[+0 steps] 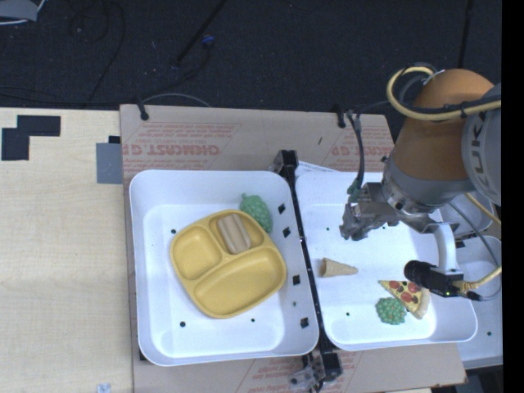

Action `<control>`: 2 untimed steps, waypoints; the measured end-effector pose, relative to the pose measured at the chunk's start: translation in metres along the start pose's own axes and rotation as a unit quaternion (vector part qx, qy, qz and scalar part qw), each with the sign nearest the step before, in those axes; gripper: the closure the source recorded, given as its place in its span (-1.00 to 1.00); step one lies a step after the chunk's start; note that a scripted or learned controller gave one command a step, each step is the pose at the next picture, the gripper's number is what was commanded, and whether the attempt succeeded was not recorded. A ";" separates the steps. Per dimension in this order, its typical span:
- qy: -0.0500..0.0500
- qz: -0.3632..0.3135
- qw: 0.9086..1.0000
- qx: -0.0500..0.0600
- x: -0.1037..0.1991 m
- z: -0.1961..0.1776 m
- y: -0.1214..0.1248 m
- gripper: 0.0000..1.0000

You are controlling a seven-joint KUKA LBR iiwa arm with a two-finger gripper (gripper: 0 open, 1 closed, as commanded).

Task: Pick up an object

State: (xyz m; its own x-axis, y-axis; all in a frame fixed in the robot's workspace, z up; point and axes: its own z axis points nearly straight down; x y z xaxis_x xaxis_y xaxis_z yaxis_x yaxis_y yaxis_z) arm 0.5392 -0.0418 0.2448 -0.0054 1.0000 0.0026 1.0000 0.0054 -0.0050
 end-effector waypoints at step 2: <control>-0.001 0.001 1.000 -0.001 0.106 -0.006 0.001 1.00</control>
